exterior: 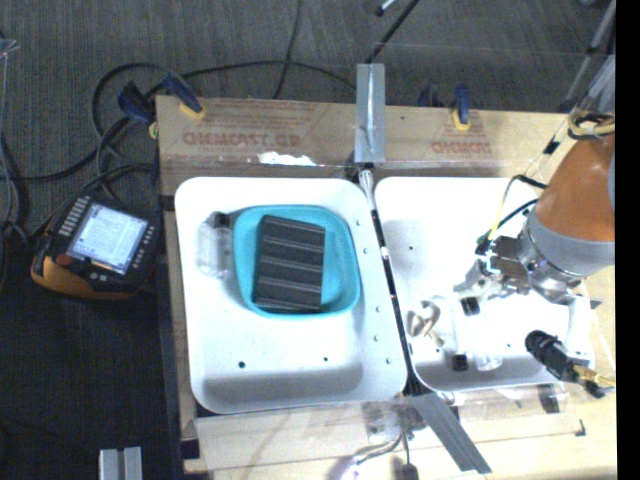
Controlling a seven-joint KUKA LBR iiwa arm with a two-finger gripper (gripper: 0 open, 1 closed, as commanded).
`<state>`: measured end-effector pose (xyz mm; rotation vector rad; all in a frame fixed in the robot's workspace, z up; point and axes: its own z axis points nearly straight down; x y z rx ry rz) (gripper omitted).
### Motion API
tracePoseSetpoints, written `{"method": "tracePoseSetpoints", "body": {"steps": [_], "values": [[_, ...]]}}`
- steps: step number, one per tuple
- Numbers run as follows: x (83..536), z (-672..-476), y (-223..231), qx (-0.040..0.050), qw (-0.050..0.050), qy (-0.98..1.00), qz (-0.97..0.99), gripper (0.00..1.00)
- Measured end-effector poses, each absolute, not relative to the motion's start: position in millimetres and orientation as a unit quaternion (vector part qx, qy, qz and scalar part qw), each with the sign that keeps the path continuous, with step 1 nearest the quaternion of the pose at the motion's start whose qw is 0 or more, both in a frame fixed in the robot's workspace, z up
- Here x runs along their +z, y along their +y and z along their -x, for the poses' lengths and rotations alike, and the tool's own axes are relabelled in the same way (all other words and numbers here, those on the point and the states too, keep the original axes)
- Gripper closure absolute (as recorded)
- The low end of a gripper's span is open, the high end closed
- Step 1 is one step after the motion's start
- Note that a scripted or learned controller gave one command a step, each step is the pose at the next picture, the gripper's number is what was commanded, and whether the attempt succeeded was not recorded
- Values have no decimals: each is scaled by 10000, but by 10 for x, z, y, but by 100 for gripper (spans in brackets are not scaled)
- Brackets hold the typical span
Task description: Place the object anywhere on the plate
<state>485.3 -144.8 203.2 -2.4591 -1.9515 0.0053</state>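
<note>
Dark carpet around tabletop (250,133). My claw (470,343) low in right bin (450,208), grip state unreadable. Plate (345,258) at nine o'clock, dark ridged block (290,261) on it, long axis twelve-to-six.

The grey arm with its orange band (585,193) comes in from the right, its wrist bent downward. Below and left of the band hangs the white two-finger gripper (470,343), pointing down and slightly leftward, cables looping around its wrist.

The bins (290,383) look like smooth glossy white plastic; the blue plate (343,258) is plastic, the ribbed dark block (290,263) matt.
</note>
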Motion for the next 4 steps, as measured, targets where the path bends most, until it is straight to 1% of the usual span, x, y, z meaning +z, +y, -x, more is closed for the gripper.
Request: {"method": "tracePoseSetpoints", "body": {"steps": [1, 2, 3, 4], "values": [[2032, -4853, -1449, 16, 9, -6216, 7833, 0], [1937, -4829, -2122, 20, 0, -6257, 7801, 0], [1388, -4826, -1458, 21, 16, -5619, 8272, 0], [2068, -4879, -1673, 15, 5, -6279, 7783, 0]]}}
